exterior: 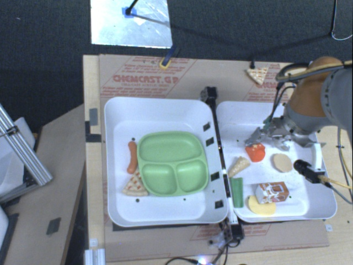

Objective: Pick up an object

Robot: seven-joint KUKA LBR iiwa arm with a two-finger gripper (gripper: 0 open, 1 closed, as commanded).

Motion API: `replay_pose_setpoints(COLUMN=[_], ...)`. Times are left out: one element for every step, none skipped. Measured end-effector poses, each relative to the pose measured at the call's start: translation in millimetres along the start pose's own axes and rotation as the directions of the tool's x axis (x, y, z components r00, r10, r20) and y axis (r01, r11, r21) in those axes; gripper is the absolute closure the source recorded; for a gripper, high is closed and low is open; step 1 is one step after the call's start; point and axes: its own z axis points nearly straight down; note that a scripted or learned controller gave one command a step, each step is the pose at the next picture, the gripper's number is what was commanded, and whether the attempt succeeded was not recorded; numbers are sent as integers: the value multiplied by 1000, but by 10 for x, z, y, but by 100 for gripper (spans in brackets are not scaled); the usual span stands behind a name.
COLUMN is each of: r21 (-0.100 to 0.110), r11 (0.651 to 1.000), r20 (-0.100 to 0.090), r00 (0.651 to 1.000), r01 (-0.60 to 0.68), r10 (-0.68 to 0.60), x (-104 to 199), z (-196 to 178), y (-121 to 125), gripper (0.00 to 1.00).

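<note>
Reaching in from the right, the grey arm brings its tool (260, 138) low over the right white bin (325, 203), just above a small red rounded toy piece (255, 152); whether the tool is apart or together cannot be told, and nothing is seen clamped in it. That red piece lies near the middle of the right bin, squat, with no clear long axis. Close around it sit a tan wedge-shaped piece (239, 165) to its lower left, pointing up and right, and a pale round flat biscuit-like disc (282, 163) to its right. Further toward the front edge lie a green stick (236, 192) set lengthwise along the bin wall, a brown-and-white small carton (272, 192) and a yellow curved piece (261, 206).

In the left white bin (118, 115) rests a green three-compartment plastic tray (171, 163), with an orange-red toy sausage (132, 156) lying upright in the view beside it and a toy pizza slice (134, 185) below that.

Both bins stand on a cardboard sheet printed in red (146, 79) on the worktop; another pizza-like wedge (257, 74) lies on it behind the right bin. Dark carpet surrounds the bench.
</note>
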Motion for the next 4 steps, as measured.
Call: replay_pose_setpoints(r21=[-13, 1, -1, 3], r11=[1000, 1000, 1000, 1000], r20=[4, 6, 6, 5], r00=[1000, 1000, 1000, 1000], r01=[1, 3, 4, 3], r10=[-1, -3, -4, -3], x=[-7, 22, 66, 67], z=[-154, -600, -1242, -1363], y=[38, 86, 99, 112], gripper=[100, 100, 100, 100])
